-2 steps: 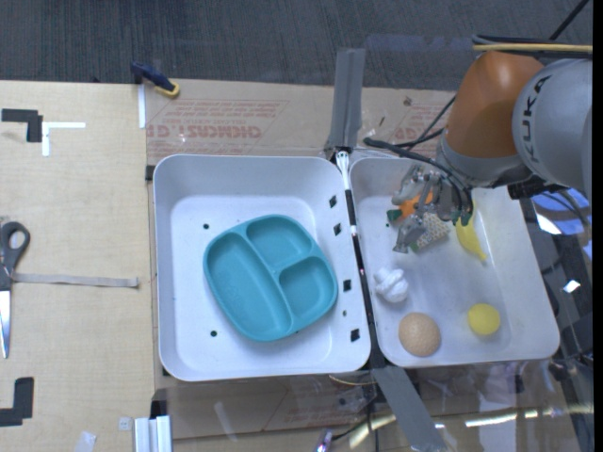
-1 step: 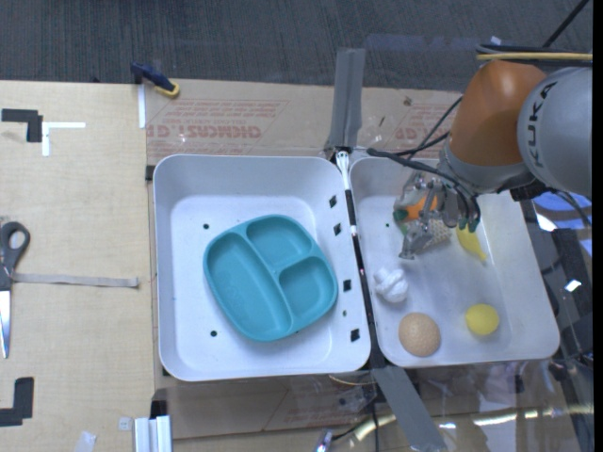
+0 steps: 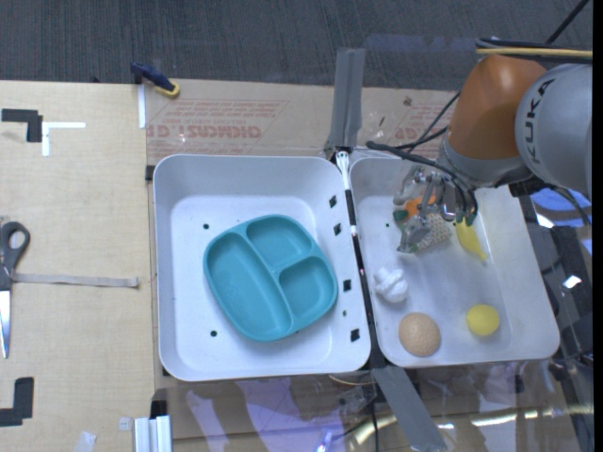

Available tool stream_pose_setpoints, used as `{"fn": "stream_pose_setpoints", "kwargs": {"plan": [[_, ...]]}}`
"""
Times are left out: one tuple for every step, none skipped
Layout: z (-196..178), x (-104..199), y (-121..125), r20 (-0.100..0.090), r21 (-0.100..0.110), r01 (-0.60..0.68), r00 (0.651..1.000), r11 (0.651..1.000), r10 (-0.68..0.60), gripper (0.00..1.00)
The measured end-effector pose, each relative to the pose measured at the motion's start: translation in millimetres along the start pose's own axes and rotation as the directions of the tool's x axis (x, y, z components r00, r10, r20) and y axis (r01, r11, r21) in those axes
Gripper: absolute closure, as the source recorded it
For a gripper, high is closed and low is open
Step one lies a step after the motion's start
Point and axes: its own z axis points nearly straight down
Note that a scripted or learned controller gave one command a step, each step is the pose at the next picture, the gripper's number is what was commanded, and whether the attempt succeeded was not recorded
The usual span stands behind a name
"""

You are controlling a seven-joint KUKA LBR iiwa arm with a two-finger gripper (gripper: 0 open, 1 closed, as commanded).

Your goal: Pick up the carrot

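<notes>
The carrot (image 3: 409, 205) shows as a small orange piece with a green end in the right bin (image 3: 528, 281), near its back left. My gripper (image 3: 425, 237) hangs low over that spot, reaching in from the right under the orange wrist band. The carrot lies against the gripper's left side and is partly hidden by it. I cannot tell whether it is touching the gripper or lying on the bin floor.
A yellow banana-like piece (image 3: 469, 237) lies just right of the gripper. A white lump (image 3: 390, 283), a tan egg-like ball (image 3: 419, 333) and a yellow ball (image 3: 482, 320) sit at the right bin's front. A teal divided plate (image 3: 270, 276) lies in the left bin (image 3: 179, 252).
</notes>
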Motion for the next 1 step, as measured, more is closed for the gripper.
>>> {"fn": "stream_pose_setpoints", "kwargs": {"plan": [[0.9,2.2,9.4,-0.003,0.0,-0.013,1.0,1.0,0.013,0.0]]}}
